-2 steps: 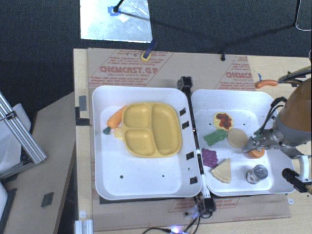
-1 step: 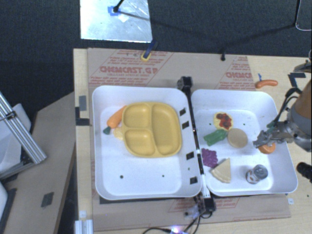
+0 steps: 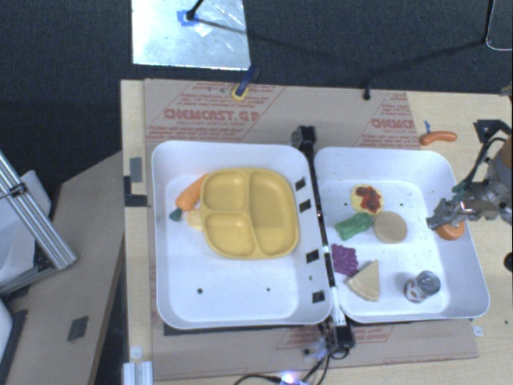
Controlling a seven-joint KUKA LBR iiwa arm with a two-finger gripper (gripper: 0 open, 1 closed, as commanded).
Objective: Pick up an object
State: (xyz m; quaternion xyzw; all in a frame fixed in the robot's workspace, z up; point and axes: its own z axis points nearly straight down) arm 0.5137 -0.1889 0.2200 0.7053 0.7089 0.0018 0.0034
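One yellow plate (image 3: 244, 213), one carrot (image 3: 191, 192), six small items opposite; end effector (image 3: 450, 212) grip indiscernible.

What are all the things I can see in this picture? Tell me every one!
left bin: 1, white, left half of bench
right bin: 1, white, right half of bench
divided plate: 1, yellow, in left bin
toy carrot: 1, orange with green top, left bin, against plate's left edge
toy pizza: 1, yellow and red, right bin
green toy vegetable: 1, green, right bin, below pizza
round cookie: 1, tan, right bin, beside the green toy
toy grapes: 1, purple, right bin
wedge: 1, tan, right bin, near front
small can: 1, silver, right bin, front right
gripper: 1, grey, over right bin's right edge
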